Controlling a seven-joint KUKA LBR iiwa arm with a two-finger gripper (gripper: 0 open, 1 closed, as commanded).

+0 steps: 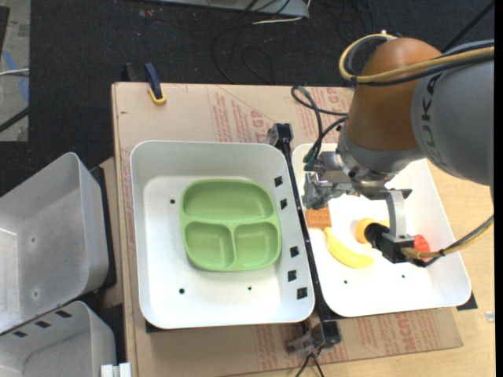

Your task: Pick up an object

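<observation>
The arm's gripper (346, 191) hangs low over the right bin (440, 285), near its left wall. Just beneath it lie an orange block (317, 218), a yellow banana (348, 252) and a small orange-yellow piece (365, 229), close together. The left bin (157, 289) holds a green divided plate (231, 224) with three compartments, lying flat at its middle.

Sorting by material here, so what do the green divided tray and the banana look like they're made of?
Green divided tray: looks like molded plastic, matte, with uniform colour and soft rounded compartment edges. Banana: probably a plastic toy, smooth and evenly yellow with a slight sheen, though the view can't confirm that.
</observation>
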